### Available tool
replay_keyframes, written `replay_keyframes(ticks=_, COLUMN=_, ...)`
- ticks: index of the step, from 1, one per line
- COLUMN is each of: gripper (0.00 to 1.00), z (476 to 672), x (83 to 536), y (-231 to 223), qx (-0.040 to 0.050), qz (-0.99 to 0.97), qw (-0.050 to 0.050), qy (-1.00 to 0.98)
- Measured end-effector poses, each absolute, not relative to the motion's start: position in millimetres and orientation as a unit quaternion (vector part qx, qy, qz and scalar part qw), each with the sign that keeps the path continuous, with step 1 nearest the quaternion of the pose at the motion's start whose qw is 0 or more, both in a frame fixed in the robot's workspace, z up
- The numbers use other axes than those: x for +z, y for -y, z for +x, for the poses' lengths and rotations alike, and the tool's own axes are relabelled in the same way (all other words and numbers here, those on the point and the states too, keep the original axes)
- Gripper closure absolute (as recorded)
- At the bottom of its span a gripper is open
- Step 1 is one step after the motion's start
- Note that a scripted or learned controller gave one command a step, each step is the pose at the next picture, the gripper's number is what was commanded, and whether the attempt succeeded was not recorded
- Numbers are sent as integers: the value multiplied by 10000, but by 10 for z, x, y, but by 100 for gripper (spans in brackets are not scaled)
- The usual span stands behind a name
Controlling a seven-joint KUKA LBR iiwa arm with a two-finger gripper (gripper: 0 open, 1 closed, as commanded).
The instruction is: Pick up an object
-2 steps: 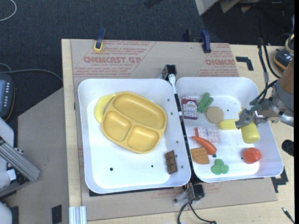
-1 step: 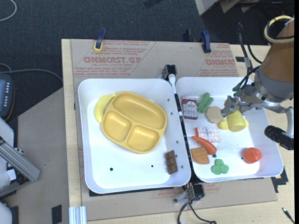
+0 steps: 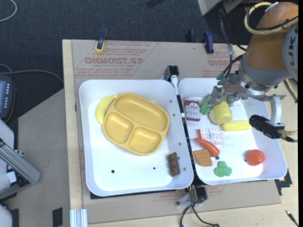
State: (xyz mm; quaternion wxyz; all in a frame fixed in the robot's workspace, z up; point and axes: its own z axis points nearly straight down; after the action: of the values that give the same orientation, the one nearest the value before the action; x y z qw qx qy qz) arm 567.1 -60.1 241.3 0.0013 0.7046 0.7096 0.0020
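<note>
The two-finger gripper [image 3: 222, 97] hangs low over the right white bin [image 3: 277, 167], directly above a rounded yellow plastic fruit [image 3: 221, 112] beside a yellow corn cob [image 3: 236, 125]. Whether it grips anything, I cannot tell.

The worktop [image 3: 142, 56] is a pale wooden board with red printed lettering along its far strip. Two shallow white bins lie directly on it, side by side and touching along their inner edges: the left bin [image 3: 94, 174] and the right bin [image 3: 277, 167]. On the far edge, a yellow clamp [image 3: 100, 45] grips the board towards the left, and a blue clamp [image 3: 208, 40] grips it towards the right. A black clip [image 3: 171, 72] sits at the far end of the seam between the bins.
</note>
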Motion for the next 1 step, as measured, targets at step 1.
replay_keyframes(ticks=1, gripper=100, z=6018, x=2407, y=96, qx=19, qz=7048, qw=13, qy=-7094)
